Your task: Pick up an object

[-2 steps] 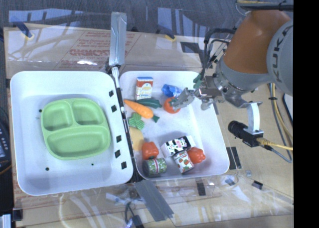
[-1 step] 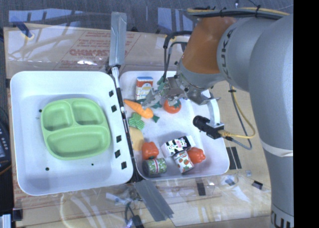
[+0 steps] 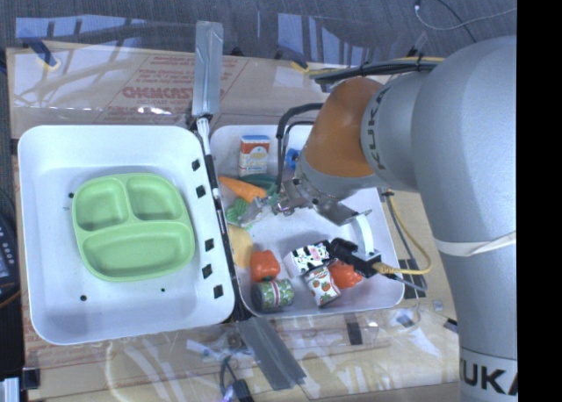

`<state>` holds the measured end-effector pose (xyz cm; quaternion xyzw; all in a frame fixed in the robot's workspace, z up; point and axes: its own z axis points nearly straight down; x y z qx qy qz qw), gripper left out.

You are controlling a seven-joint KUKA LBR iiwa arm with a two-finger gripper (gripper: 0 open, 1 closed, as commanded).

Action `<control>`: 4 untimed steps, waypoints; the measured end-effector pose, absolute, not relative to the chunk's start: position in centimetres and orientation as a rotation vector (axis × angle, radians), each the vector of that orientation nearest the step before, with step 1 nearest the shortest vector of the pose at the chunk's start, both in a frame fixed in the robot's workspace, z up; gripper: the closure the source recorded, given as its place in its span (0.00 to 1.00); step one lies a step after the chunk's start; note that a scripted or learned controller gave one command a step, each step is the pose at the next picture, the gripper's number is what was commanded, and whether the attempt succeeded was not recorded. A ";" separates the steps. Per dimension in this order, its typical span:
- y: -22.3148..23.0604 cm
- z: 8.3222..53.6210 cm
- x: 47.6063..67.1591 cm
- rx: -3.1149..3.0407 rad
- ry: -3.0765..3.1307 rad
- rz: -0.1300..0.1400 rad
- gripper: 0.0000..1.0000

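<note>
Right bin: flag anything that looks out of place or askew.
Nothing looks damaged or spilled. The toy foods lie jumbled in the right bin: the carrot slanted, the can on its side.

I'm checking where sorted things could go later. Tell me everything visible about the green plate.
The green plate is pale green, looks like smooth plastic, and has rounded corners. It has three sections: two smaller ones along the far side and one long one along the near side. It lies flat, slightly turned, in the middle of the left bin, resting on the bin's floor. Nothing lies in its sections.
</note>
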<state>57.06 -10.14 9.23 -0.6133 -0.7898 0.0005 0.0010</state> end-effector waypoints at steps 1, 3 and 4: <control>-10.1 9.3 65.7 -1.991 -2.429 0.003 0.00; -4.3 19.5 65.8 -1.897 -2.507 -0.001 1.00; -4.3 19.3 65.7 -1.896 -2.504 0.003 0.00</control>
